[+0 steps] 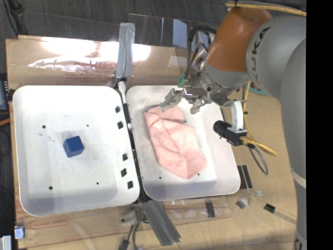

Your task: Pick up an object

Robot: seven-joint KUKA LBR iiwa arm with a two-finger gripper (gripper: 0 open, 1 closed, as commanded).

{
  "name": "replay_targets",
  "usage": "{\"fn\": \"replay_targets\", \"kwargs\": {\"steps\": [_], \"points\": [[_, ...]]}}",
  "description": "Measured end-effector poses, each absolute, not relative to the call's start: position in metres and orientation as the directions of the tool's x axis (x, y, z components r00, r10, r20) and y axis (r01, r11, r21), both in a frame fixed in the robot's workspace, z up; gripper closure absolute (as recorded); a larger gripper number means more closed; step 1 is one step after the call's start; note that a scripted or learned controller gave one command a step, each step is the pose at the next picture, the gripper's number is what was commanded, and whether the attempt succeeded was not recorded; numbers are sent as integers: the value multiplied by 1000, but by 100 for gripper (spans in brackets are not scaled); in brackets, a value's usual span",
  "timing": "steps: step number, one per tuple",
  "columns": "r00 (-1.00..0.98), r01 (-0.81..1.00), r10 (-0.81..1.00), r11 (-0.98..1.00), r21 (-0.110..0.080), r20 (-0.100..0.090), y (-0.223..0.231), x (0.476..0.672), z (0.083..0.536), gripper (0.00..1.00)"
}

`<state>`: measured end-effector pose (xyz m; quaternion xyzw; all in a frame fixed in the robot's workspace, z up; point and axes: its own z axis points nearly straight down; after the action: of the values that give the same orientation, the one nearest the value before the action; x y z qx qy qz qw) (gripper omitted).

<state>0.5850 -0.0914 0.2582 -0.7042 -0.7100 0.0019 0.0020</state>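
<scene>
We see two white bins on a tan bench [260,191] over dark floor. The pink cloth [174,142] lies in the right bin [223,178], its length running upper-left to lower-right. The gripper [183,102] hangs spread, unladen, over its upper end. A blue cube [73,146] sits in the left bin [31,191].

Bright overhead light; strong glare blows out the clear sheet [78,56] just beyond the far edge of the left bin [31,139], and both white bins sit near clipping. Soft shadows along the right bin [223,176] near edge and under the arm [276,51]. Focus mildly soft overall, grainy, dark at the top corners.
</scene>
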Motion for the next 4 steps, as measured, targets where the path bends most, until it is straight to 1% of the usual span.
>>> {"fn": "replay_targets", "kwargs": {"steps": [1, 2, 3, 4], "points": [[-131, 991, 991, 131, -6, 1, -105, 569, 105, 0], [-186, 983, 983, 186, -2, 1, -106, 609, 92, 0], [-190, 982, 982, 190, -4, 0, -106, 609, 102, 100], [-197, 980, 980, 197, -1, 1, -61, 657, 192, 100]]}}
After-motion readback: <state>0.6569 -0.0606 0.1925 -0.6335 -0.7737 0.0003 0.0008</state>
